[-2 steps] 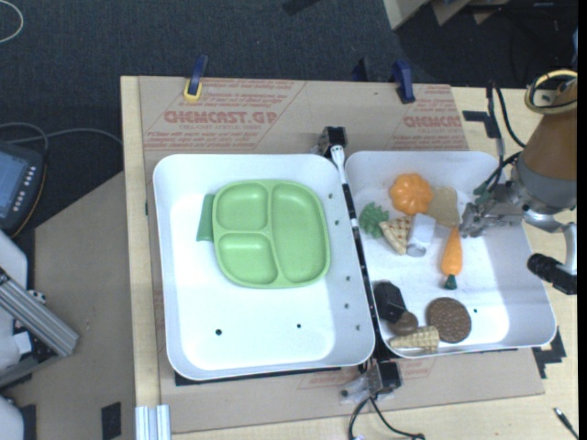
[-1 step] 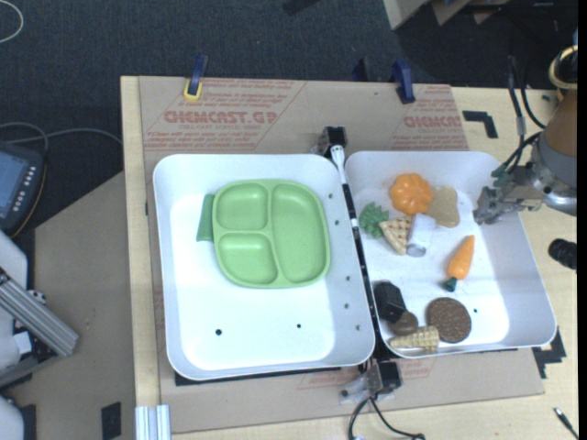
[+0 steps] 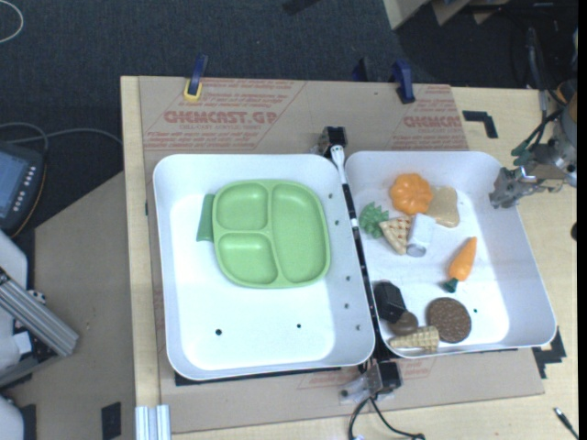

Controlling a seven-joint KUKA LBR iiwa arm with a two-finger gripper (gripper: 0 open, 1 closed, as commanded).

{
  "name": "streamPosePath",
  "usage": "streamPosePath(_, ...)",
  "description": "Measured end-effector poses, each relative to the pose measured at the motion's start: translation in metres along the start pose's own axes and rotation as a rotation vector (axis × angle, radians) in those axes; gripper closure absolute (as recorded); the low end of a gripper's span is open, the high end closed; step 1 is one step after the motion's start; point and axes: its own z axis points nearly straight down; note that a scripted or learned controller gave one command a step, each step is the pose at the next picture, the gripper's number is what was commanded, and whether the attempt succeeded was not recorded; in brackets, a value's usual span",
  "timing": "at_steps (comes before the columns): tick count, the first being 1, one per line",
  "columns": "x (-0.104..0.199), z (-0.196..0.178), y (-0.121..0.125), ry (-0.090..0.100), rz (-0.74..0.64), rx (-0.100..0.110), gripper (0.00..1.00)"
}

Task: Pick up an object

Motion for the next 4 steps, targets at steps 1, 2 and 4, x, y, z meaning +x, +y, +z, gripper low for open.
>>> streamPosePath(1,0.045,0.001,0.012,0.003,-0.004,0.005,1.0)
streamPosePath(2,0.093,0.007,0.021,0.005,-0.004,0.009,1.0)
streamPosePath(4,0.196,-0.003,0.018,0.004,-0.004,0.005,1.0)
